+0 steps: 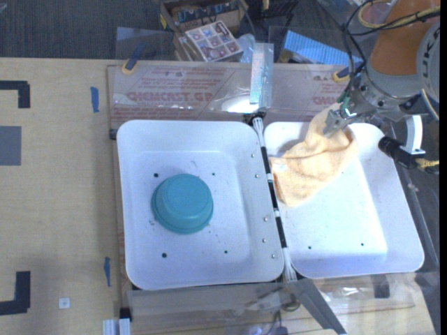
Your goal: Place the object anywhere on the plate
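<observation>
A pale yellow cloth (311, 165) hangs and drapes in the right bin (363, 236), its lower end lying against the divider between the bins. My gripper (338, 119) is shut on the cloth's top corner near the bin's far edge, lifting it. A teal, upside-down plate or bowl (183, 202) sits in the middle of the left bin (209, 145), well apart from the cloth.
The grey arm with its orange band (405, 19) reaches in from the upper right. A black cable part (398, 151) sticks out over the right bin's far right side. Cardboard and clutter lie behind the bins.
</observation>
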Robot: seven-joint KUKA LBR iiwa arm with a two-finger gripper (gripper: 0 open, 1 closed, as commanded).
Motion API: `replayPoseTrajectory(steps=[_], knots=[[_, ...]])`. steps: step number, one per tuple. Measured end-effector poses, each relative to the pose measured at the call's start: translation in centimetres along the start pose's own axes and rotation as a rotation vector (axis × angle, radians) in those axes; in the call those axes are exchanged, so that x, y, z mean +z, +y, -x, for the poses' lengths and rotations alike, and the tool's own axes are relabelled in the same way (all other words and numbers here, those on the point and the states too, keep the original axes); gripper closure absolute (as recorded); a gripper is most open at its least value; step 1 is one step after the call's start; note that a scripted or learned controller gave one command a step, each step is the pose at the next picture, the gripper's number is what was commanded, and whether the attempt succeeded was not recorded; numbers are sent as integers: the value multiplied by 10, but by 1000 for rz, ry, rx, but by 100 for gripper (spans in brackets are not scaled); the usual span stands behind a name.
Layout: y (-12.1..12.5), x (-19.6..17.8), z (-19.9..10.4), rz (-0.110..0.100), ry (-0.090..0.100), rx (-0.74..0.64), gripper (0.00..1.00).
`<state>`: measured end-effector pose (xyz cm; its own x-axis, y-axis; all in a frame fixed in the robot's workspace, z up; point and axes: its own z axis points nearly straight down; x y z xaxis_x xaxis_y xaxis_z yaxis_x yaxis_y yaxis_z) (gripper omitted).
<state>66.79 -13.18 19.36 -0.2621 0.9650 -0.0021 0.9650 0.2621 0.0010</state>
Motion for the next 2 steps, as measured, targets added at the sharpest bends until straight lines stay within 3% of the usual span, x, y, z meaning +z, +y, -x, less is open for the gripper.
replayPoseTrajectory(steps=[1, 2], knots=[[1, -32, 1, 2, -1, -2, 100], [11, -24, -51, 1, 1, -402, 100]])
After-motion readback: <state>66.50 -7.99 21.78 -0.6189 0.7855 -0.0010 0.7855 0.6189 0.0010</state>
